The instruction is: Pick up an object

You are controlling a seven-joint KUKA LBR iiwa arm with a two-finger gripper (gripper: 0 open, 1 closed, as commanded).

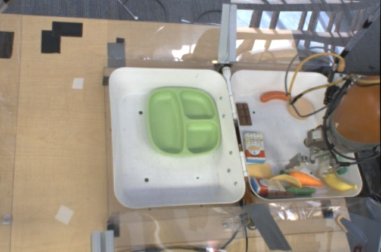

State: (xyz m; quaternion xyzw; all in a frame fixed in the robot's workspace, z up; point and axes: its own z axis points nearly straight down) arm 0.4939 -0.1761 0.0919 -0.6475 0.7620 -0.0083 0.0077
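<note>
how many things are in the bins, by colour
green: 2, divided plate, pepper-like piece
orange or red-orange: 2, sausage shape, carrot
yellow: 2, banana, wedge
brown: 1, bar
red and white: 1, carton
total: 8 that I can tell apart

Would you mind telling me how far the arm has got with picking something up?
Nothing looks picked yet. The tool is down in the right bin, just above the pile at its near edge: carrot, banana, carton. I cannot tell if it grips anything. The sausage lies apart. Grasping and lifting remain. The green tray sits in the left bin.
</note>
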